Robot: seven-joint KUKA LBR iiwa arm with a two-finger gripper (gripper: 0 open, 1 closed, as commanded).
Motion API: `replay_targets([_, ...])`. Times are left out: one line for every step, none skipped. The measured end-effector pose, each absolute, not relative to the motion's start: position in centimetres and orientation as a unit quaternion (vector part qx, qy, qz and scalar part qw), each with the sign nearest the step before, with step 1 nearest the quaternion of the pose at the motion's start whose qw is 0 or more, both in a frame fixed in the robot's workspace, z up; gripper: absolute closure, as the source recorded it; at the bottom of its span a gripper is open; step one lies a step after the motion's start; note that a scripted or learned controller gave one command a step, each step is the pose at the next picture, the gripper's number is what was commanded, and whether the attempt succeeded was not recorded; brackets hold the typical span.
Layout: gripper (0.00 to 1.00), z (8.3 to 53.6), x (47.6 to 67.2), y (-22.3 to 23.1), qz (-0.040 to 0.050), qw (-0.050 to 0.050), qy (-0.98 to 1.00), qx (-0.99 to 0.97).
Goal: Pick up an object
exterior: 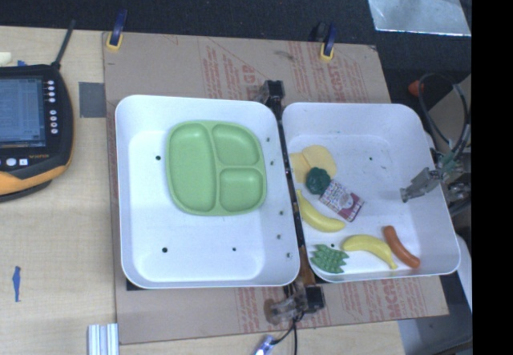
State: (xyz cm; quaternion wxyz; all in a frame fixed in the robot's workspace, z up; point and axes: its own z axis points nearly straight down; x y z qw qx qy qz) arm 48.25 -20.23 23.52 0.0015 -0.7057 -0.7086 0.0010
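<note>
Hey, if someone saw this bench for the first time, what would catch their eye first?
Probably the green divided plate, alone in the left bin. Next, the cluster of toy food along the right bin's left and bottom sides: two bananas, a hot dog and a small red packet. The gripper sits at that bin's right edge.

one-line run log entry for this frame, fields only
phase: approach | gripper: at right bin right edge, holding nothing | nearest: orange sausage-shaped toy | green divided plate: left bin
</note>
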Motion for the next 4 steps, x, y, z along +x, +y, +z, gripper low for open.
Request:
replay_targets([0.00,10.9,47.5,-11.4,0.0018,0.003,-0.710,-0.704])
replay_targets([0.00,9.2,54.5,-9.3,0.0017,0.001,-0.710,-0.705])
replay_targets([0.00,9.2,59.8,-9.4,0.0007,0.001,-0.708,-0.706])
replay_targets([0.00,10.3,63.0,-14.3,0.0008,0.001,-0.708,-0.706])
